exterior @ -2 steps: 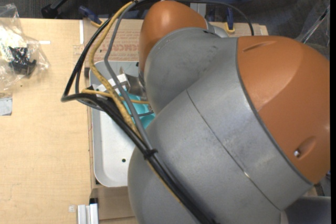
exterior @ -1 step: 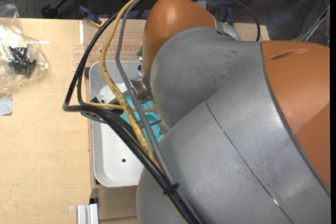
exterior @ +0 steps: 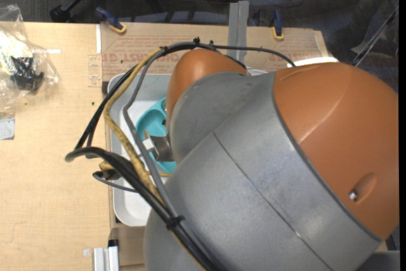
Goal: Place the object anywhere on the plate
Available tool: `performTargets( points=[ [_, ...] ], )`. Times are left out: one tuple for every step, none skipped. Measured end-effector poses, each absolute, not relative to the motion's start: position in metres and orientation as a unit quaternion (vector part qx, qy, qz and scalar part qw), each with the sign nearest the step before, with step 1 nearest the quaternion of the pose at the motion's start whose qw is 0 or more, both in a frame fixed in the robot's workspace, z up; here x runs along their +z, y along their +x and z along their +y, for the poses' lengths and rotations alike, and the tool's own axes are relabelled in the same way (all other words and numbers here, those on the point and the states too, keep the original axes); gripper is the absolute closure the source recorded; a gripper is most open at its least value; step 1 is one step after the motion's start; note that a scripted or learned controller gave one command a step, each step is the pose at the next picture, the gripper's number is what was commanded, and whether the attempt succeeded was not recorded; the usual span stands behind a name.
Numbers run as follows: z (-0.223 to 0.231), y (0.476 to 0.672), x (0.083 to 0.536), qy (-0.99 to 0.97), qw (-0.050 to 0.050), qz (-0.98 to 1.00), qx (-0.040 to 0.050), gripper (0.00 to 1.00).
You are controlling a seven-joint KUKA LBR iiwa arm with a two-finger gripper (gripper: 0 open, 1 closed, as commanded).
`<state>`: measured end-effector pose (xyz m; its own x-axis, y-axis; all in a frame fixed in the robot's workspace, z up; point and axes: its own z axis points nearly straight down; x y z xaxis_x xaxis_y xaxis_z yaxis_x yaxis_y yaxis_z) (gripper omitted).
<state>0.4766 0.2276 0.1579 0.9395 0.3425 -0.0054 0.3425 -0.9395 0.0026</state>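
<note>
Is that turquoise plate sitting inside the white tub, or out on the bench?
Inside. The turquoise plate lies within the white tub, whose rim runs along its left side. The grey arm covers most of the plate.

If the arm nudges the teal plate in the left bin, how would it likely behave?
The teal plate looks like smooth rigid plastic, so it would probably slide on the white bin floor rather than flex. It seems shallow and thin, so likely light for its size. Its raised rim suggests a downward push at the edge could tip it. The arm hides most of it.
</note>
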Motion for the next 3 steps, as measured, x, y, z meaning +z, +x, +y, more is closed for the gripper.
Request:
performTargets(
  points=[
    [0.225, 0.477, 0.166, 0.985, 0.004, 0.174, -0.0037, 1.00],
    [0.226, 0.569, 0.165, 0.984, 0.002, 0.180, -0.0012, 1.00],
    [0.227, 0.546, 0.102, 0.962, 0.001, 0.271, -0.0022, 1.00]
  ],
)
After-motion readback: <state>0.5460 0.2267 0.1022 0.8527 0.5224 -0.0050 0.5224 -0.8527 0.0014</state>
